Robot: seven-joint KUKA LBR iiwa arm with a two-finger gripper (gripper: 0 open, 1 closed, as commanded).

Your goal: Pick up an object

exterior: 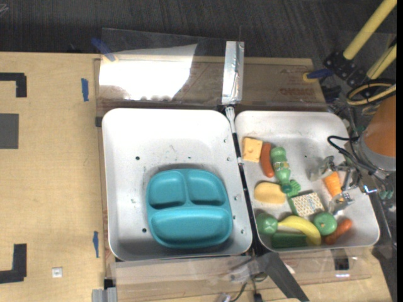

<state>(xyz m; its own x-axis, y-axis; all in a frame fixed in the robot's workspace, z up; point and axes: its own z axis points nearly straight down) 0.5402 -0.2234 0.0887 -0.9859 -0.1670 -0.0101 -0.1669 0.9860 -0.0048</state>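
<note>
While hovering at right bin's right edge, two-finger gripper (pixel 338 187) sits just beside small orange wedge-shaped toy piece (pixel 332 184); finger state unreadable, contact unclear.

Orange-banded wrist, black cables, metallic claw (pixel 337 181).

Wooden bench (pixel 44 187) — two white bins (pixel 119 168) side by side; black marks, possibly tape (pixel 16 83).
</note>
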